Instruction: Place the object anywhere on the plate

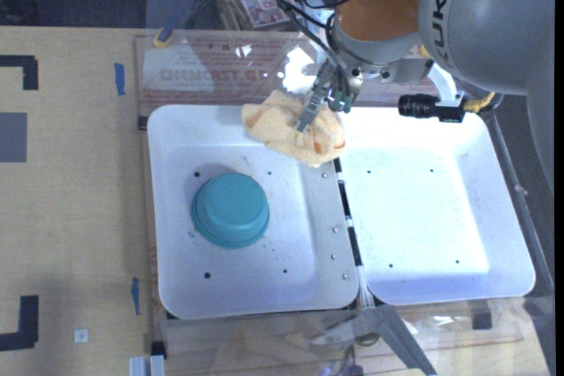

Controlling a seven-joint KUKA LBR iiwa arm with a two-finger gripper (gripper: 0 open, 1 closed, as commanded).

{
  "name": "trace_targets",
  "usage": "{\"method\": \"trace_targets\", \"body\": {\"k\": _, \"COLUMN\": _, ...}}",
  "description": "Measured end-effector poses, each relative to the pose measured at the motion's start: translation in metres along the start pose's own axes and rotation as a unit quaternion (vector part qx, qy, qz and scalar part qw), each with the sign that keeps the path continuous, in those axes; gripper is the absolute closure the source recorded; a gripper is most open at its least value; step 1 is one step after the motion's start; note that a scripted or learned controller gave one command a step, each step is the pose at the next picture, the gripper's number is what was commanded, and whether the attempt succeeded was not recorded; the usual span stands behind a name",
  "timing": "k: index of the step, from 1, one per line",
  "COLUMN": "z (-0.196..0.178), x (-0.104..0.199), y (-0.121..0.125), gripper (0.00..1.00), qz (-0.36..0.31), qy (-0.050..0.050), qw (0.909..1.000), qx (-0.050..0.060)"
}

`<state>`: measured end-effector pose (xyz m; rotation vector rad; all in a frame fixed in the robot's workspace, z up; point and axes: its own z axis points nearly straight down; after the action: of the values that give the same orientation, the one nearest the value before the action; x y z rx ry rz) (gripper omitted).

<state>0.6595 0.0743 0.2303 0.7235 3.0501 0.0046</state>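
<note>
The arm leans in from the right, its gripper (310,116) angled down, fingers pinching the yellow cloth (291,132) above the left bin's (176,145) back edge.

The gripper (310,117) presses its fingers into a crumpled yellow cloth (291,133) lying at the far right corner of the left bin (176,277). A teal upturned plate (231,209) sits nearer, well apart from it. The right bin (441,269) lies alongside.
</note>
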Motion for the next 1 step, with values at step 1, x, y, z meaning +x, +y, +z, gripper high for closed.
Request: {"method": "trace_targets", "body": {"k": 1, "z": 0.0018, "x": 0.0185, "y": 0.0476, "gripper": 1.0, "qz": -0.198, "qy": 0.0, "qw": 0.9802, "qx": -0.001}}
